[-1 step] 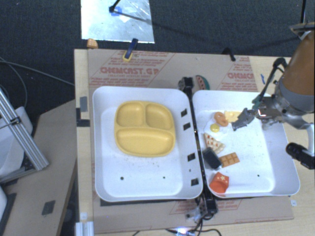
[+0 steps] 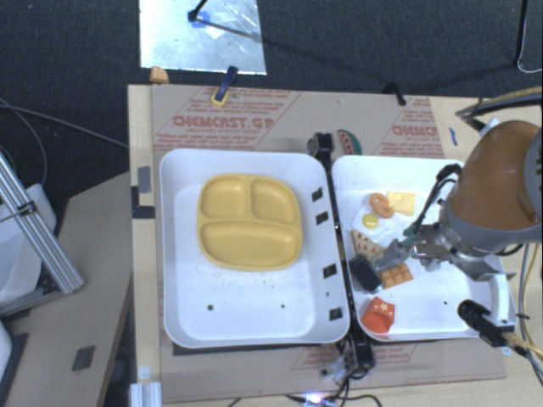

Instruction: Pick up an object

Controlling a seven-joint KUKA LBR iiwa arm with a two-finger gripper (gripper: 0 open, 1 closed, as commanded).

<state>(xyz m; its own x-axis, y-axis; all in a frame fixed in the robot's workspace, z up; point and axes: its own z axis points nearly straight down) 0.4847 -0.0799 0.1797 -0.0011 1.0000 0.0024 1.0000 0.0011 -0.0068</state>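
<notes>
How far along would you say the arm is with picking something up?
Done: the arm has reached into the right bin, and its gripper is low among the toy foods. In hand: it sits beside the waffle, but nothing is visibly between its fingers. Left: grasping and lifting. The egg, cheese and strawberry lie untouched; the yellow tray sits in the left bin.

Left white bin (image 2: 182,312) holding a yellow divided plate (image 2: 250,221), three compartments, set toward the far side. Both bins resting on a cardboard sheet (image 2: 280,117) printed with red lettering, covering the surface. Blue and yellow clip (image 2: 225,86) at the cardboard's far edge, small tan block (image 2: 159,75) just beyond its far left corner. Shiny metal sheet (image 2: 204,22) on the dark carpet farther back. Aluminium frame rails (image 2: 38,236) at the left edge.
</notes>
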